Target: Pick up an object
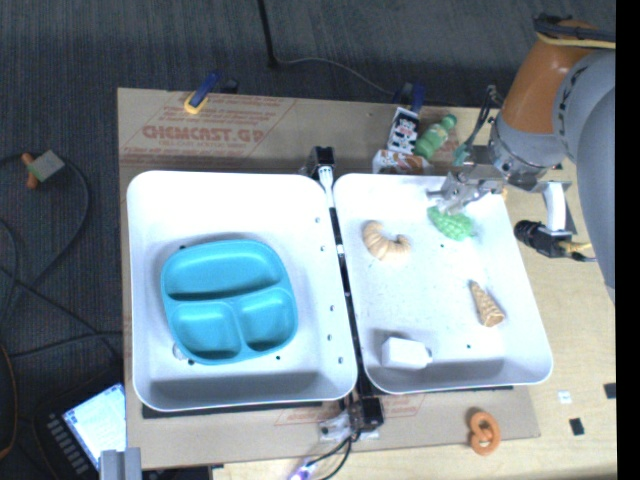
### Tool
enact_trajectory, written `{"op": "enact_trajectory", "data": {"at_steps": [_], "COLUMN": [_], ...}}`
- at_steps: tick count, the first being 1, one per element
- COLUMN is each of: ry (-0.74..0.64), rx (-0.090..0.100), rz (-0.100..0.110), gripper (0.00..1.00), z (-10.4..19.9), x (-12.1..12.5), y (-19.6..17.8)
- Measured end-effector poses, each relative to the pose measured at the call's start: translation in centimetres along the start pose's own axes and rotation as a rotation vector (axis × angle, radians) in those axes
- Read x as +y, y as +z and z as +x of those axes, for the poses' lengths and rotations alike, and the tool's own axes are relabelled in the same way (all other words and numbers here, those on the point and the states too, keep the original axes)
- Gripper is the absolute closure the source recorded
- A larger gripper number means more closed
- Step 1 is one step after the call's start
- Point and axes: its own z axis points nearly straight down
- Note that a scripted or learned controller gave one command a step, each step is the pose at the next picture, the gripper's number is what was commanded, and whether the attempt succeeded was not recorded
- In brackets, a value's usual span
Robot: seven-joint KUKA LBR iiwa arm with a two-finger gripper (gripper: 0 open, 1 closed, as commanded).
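Note:
My gripper (458, 196) hangs over the far right part of the right bin (520, 368), at the end of the grey arm with its orange band (535, 88). Directly below and touching its tip lies a green bumpy object (453, 224) like a bunch of grapes. I cannot see whether the green object is gripped. Also in this bin are a tan croissant-shaped object (385, 241) at the middle left, a tan cone (487, 303) at the right, and a white block (405, 351) near the front wall.
The left bin (150, 208) holds a blue divided tray (230, 298). Behind the right bin on the bench sit a small printed box (400, 133) and a green toy (435, 138). An orange ring-shaped piece (484, 430) lies on the bench in front.

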Motion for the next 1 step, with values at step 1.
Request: {"op": "enact_trajectory", "data": {"at_steps": [1], "ry": [0.000], "rx": [0.001], "rz": [0.003], "gripper": [0.00], "z": [0.05], "x": [-0.05], "y": [0.11]}}
